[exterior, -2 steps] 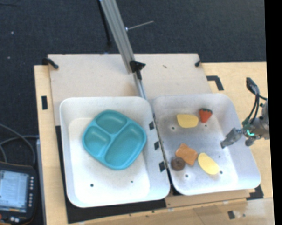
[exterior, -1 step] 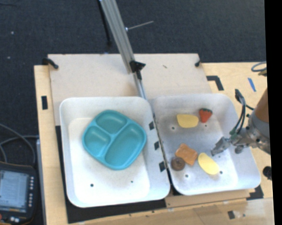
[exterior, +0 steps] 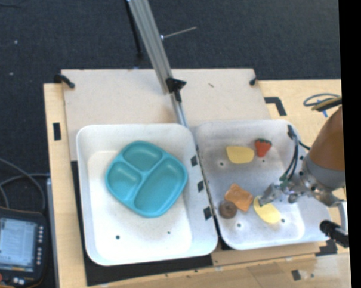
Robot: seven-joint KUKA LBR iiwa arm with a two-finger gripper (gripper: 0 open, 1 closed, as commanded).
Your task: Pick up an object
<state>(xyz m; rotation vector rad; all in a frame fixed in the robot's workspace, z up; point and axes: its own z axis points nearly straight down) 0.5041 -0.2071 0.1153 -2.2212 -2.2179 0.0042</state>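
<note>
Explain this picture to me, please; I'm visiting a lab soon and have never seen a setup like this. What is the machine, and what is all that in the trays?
This is a single view from a camera fixed above a bench, looking down at a slant. The machine is a robot arm, grey with an orange band, reaching in from the right. At its end is the gripper, the part meant to grasp things. Two shallow white bins sit side by side. The left bin holds a teal divided plate. The right bin holds small toy-like pieces: a yellow piece, a red one, an orange-brown one, a dark brown round one and a yellow slice. The gripper hovers just above that slice; nothing is visibly held.
</note>
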